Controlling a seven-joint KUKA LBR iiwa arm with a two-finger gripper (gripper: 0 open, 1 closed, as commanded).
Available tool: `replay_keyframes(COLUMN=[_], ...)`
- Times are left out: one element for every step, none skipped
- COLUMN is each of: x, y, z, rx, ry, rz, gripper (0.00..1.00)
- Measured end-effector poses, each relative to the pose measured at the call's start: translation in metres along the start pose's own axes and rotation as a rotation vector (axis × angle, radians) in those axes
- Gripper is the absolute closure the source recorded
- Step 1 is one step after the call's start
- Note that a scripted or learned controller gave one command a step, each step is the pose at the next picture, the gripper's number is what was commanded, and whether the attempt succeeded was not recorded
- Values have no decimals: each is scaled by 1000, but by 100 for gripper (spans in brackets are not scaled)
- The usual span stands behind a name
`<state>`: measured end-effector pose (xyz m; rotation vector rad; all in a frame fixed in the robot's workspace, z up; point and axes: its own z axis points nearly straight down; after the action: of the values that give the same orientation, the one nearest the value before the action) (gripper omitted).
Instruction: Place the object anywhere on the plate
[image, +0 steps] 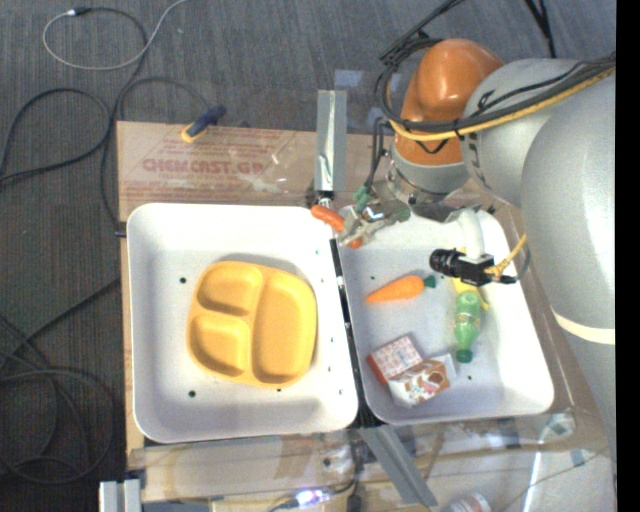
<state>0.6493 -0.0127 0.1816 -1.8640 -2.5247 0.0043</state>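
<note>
2 white bins: 1 yellow plate (255, 323) at 9 o'clock; 1 carrot (395, 290), 1 green bottle (466, 327), 2 cartons at 3. Gripper (362, 222) grip: cannot tell.

A toy carrot (397, 290) lies near the middle of the right bin (520, 395), leaf end to the right. Right of it a small green bottle (466, 324) stands out against the white floor, with a yellow piece just above it. Toward the near wall sit a red-patterned carton (395, 357) and a snack packet (424, 381), touching. Cardboard with red lettering (205, 167) lies behind the left bin (150, 400), a blue-and-yellow clip (201, 122) at its far edge, black cables (55, 130) on the floor
</note>
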Motion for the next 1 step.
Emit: replay_keyframes(x=[75], y=[-7], z=[0], rx=[-1], ry=[0], rz=[-153], gripper=[100])
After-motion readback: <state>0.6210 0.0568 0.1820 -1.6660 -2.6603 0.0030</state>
